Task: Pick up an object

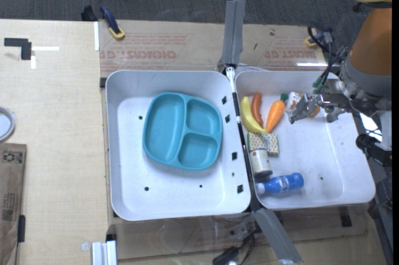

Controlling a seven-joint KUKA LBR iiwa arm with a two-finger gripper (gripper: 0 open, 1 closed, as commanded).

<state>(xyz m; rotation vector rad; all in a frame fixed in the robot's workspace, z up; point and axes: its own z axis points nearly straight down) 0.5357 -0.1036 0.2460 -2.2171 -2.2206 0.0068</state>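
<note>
I have the pincer [303,109] near the right bin's [349,189] far edge, just beside the carrot [274,115]; its grip I cannot tell. Approach step; next, descend onto the carrot.

Arm [374,52] cut off at the right edge; gripper [303,106] too small and cluttered to read, maybe something orange tucked behind it.

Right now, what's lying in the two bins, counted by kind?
Blue plate: 1
Banana: 1
Carrot: 1
Blue bottle: 1
Jar: 1
Sponge: 1
Total: 6. A red piece behind the carrot and small bits by the hand are too unclear to count.
</note>
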